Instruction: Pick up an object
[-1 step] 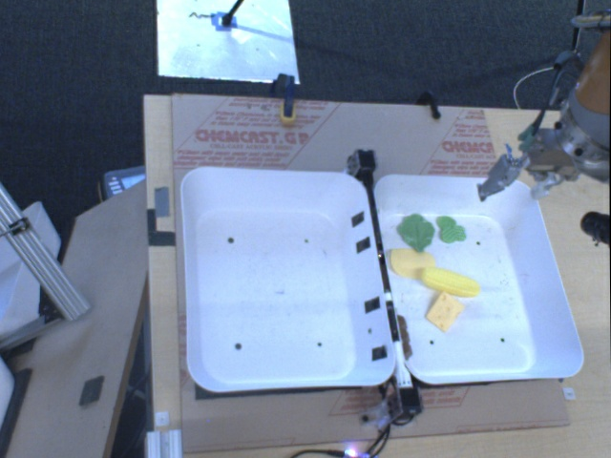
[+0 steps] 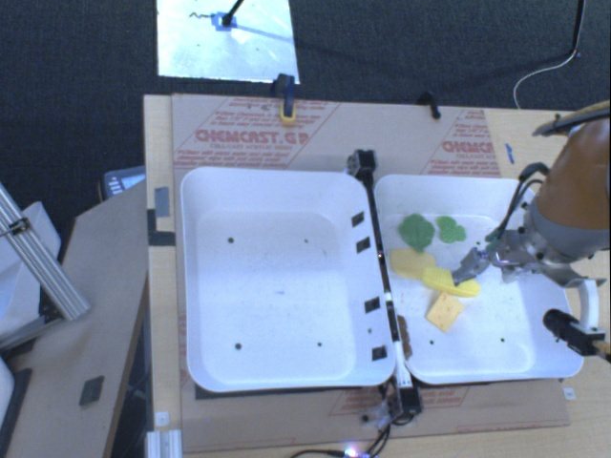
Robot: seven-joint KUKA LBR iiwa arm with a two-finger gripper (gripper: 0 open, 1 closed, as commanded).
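Just left of the gripper (image 2: 468,270) lies the banana (image 2: 449,281), long axis slanting down-right; fingers' state unclear.

Two bins side by side: left bin (image 2: 277,275), right bin (image 2: 506,351). In the right bin, two round pieces (image 2: 416,229) (image 2: 450,227) at 12 o'clock, an elongated piece (image 2: 434,273) centrally, a square block (image 2: 445,311) at 6 o'clock. Gripper (image 2: 468,268) touches the elongated piece from 3 o'clock.

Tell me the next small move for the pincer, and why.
Probably a short descent. The pincer sits in the right bin, right at the end of the yellow banana-shaped piece, with nothing visibly between its tips. Lowering there, then closing, looks like the nearest chance to grasp something.
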